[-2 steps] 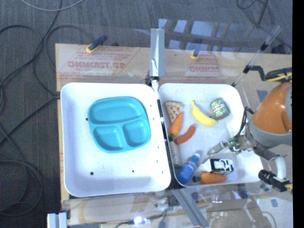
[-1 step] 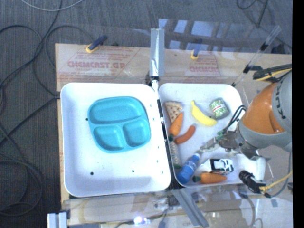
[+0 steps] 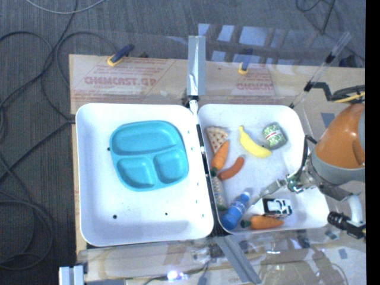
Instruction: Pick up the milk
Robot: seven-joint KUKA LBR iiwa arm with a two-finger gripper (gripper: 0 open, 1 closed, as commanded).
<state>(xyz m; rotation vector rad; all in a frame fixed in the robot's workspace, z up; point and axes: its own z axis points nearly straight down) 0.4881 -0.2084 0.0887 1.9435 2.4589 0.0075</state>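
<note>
Looking down from the fixed camera, you see two shallow white bins side by side on a bench. The left bin [image 3: 95,218] holds a light blue divided plate [image 3: 149,154] with three compartments. The right bin [image 3: 297,120] holds the clutter. Along its left wall lies a waffle wedge [image 3: 217,136], with an orange carrot [image 3: 220,155] just below it and a reddish sausage [image 3: 231,167] beside that. A yellow banana [image 3: 253,143] lies near the middle of the far half, and a small green and white can [image 3: 274,135] sits just to its right. At the near edge a blue bottle [image 3: 237,209] lies tilted, and a second carrot [image 3: 266,222] lies beside it.

The milk [image 3: 277,206], a small black and white carton, rests in the near right part of that bin, touching or just above the second carrot.

The arm enters from your right, its orange band large at the frame edge. The gripper [image 3: 295,181] hangs low over the bin, just beyond the carton and apart from it. I cannot tell whether the jaws are open or closed; nothing is seen between them.

This looks like the approach step, with the grasp not yet made. Your next move likely calls for shifting toward the near edge, centring over the carton, and descending without nudging the carrot.
</note>
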